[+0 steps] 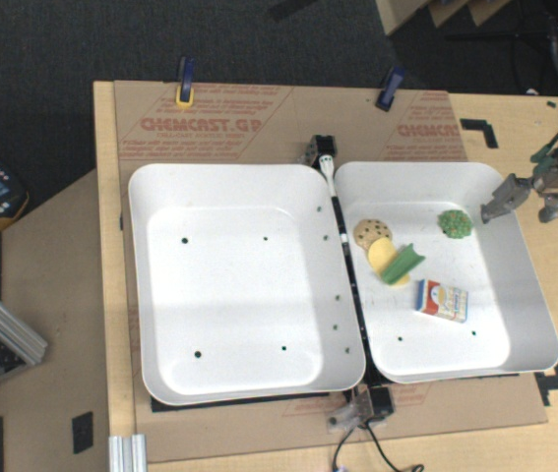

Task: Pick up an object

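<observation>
Camera view: pincer (527, 197) spread, nothing held, at right bin (515, 352) rim beside broccoli (455, 224). Risks: clipping bin wall; rounded broccoli rolling from closing fingers.

Single fixed camera, high above bench (259, 106), looking down aslant, both bins (239, 283) framed

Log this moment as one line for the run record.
pincer: at right bin's right rim, holding nothing | right bin: cookie, corn, green ball, small carton | pick: not yet done
</observation>
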Controlling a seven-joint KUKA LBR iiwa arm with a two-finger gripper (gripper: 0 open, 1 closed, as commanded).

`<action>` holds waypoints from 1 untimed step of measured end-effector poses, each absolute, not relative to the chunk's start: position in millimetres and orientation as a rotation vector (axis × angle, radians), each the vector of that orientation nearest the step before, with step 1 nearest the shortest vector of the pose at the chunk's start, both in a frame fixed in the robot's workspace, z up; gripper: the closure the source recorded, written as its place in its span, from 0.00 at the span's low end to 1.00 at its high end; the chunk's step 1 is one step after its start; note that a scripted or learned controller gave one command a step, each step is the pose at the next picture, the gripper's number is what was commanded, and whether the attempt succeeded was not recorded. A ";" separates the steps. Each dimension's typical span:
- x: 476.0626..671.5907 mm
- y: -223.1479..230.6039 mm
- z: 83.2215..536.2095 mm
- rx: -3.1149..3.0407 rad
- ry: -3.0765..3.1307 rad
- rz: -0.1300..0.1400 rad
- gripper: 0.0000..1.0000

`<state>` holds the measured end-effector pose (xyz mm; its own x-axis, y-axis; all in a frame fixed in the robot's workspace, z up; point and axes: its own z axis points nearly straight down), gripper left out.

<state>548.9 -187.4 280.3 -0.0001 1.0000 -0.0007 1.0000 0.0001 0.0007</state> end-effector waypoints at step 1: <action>492.9 -218.3 97.2 2.217 2.217 0.001 0.00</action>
<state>492.9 -218.3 97.2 0.0003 1.0000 -0.0040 1.0000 -0.0003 0.0051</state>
